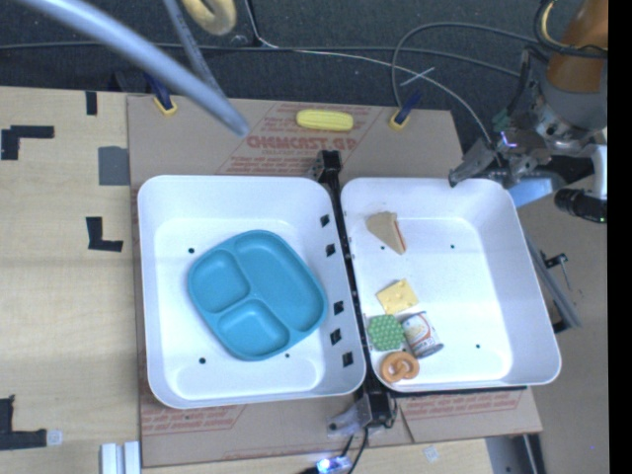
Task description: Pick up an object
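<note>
From the overhead camera, the arm comes in at the upper right of the frame, its orange band showing near the top corner. The gripper hangs just past the upper right corner of the right bin; whether it is open or closed cannot be told, and nothing is seen in its hold.

The right bin, at centre right of the frame, holds the loose objects. A tan wedge lies in its upper left part. Lower down, along its left side, sit a yellow cheese slice, a green round piece just below it, a small can on its side touching the green piece, and a pretzel near the bin's lower left corner.

The left bin holds a blue divided plate, lying flat at a slant.

On the cardboard sheet above the bins, at upper centre, lies a yellow banana-like item.
</note>
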Motion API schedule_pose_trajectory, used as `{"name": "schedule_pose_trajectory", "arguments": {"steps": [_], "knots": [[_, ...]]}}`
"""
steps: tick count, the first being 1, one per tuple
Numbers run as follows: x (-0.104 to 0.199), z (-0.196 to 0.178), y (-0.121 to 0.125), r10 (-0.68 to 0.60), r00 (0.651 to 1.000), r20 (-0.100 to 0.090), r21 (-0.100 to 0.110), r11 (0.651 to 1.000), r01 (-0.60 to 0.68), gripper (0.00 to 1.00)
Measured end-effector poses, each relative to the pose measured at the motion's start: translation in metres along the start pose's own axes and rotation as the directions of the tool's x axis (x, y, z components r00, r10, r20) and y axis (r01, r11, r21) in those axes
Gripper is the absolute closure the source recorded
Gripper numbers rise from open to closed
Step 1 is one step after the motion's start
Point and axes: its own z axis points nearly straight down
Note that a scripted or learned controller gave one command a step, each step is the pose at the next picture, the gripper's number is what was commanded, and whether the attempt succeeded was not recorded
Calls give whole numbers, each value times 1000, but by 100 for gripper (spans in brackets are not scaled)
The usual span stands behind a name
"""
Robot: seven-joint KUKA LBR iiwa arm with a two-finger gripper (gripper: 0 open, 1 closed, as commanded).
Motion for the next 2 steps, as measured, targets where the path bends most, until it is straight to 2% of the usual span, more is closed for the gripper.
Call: {"name": "schedule_pose_trajectory", "arguments": {"steps": [1,2], "knots": [[0,-8,2,-3,1000,3,-13,1000,3,0],[3,35,2,-4,1000,3,-9,1000,4,0]]}}
